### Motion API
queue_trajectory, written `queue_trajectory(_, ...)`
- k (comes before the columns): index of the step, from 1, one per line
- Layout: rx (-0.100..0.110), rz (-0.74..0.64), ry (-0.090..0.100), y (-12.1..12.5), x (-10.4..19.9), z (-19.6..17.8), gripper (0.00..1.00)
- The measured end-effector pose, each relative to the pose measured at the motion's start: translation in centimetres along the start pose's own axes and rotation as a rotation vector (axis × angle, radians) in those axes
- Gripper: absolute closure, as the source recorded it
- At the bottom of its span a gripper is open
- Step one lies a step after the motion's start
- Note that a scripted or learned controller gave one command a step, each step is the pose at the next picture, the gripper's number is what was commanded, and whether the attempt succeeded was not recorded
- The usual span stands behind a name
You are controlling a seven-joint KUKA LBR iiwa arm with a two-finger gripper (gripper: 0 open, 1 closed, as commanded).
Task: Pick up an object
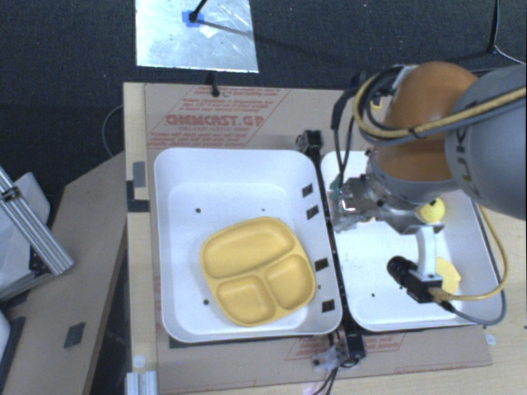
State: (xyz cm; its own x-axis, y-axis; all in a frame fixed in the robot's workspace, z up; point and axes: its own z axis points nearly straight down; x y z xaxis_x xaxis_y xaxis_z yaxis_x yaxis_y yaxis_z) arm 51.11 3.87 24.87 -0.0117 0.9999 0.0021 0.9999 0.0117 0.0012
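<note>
A yellow three-compartment plate (257, 270) lies in the left bin (185, 179), toward its front. My gripper (346, 204) hangs low over the left side of the right bin (370, 307), close to the divider between the bins. A small round yellow thing (431, 211) sits in the right bin just right of the wrist, partly hidden by the arm. Another yellow piece (449, 271) shows further forward in that bin. Nothing is visible between the gripper's tips.
The bulky orange and grey arm (428, 122) covers the back of the right bin. A brown cardboard sheet (218, 118) lies under both bins, and a shiny metal plate (195, 25) rests behind them. Black clips (317, 212) line the divider.
</note>
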Motion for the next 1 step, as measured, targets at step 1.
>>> queue_trajectory(1,0.002,0.000,0.000,-0.41,6.04,1.63,1.00)
